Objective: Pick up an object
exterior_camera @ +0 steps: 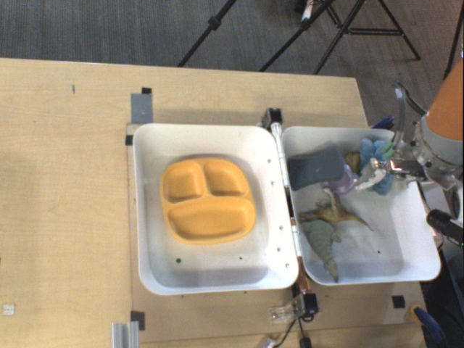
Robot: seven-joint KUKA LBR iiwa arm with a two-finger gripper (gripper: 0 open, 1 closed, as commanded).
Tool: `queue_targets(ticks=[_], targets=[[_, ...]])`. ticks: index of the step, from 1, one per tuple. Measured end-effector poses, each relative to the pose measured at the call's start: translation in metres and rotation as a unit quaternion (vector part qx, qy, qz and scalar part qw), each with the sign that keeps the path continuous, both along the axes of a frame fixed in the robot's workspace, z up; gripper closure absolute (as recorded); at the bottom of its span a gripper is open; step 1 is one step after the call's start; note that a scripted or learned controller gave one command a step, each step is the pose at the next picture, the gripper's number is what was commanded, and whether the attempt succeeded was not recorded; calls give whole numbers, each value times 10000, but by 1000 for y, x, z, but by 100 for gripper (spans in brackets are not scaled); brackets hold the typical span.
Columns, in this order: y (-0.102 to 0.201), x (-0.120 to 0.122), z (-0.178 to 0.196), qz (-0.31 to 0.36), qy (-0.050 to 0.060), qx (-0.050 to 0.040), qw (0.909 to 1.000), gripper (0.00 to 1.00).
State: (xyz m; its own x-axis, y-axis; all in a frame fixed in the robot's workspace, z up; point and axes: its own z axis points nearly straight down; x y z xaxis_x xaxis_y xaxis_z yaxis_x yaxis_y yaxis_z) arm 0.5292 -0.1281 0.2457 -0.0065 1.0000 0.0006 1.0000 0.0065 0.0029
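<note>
My gripper [382, 171] reaches in from the right over the far right part of the right bin [413, 267]. It hangs just beside a light blue soft object [371, 151] and a small purple object [344, 182]. A dark grey block [316, 167] lies at the bin's far left. A brown dinosaur-like toy [335, 213] lies in the middle, and a grey-green toy [321, 242] sits below it. The view shows nothing held by the gripper.
The left bin [152, 267] holds an orange three-compartment plate [209, 199]. Black tripod legs [348, 13] stand on the floor beyond the wooden bench [65, 194]. The right bin's near right floor is bare white.
</note>
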Motion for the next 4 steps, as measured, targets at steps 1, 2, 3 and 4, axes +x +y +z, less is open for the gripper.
queue_targets(ticks=[1, 2, 3, 4], targets=[[5, 36, -126, 1569, -8, -7, 9876, 0], [19, 8, -144, 1319, -228, -78, 9910, 0], [23, 10, -133, 1345, -236, -49, 9906, 100], [23, 10, -133, 1345, -234, -49, 9906, 0]])
